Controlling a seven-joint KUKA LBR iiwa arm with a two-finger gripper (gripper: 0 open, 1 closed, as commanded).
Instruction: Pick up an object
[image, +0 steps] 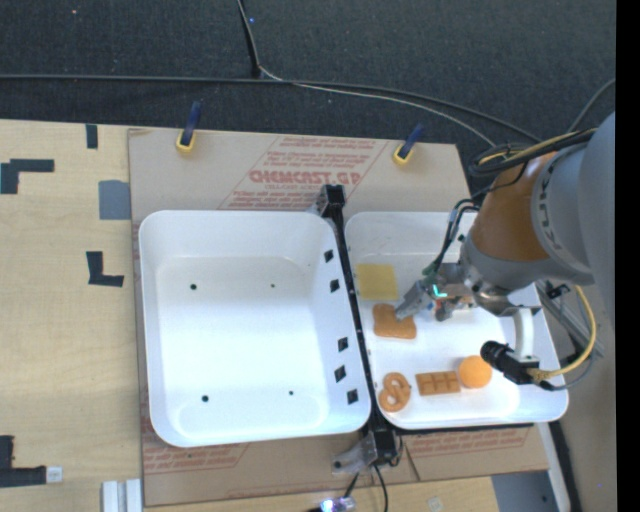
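The right bin (400, 235) holds several food-like pieces. A pale yellow square (377, 281) lies near the divider, and an orange-brown toast piece (393, 322) lies just below it. Further forward sit a pretzel (394, 391), a brown waffle bar (437, 384) and an orange ball (476, 373). My gripper (425, 302) hangs low over the bin, its tips right beside the toast piece's upper right edge. The fingers look spread, one reaching toward the toast, and nothing sits between them.
The left bin (160, 300) stands beside the right one, separated by a black divider (345, 300). Two clamps (187, 135) (405, 150) pin the cardboard sheet at the back. A black cable fitting (505, 362) hangs off the wrist over the bin's right side.
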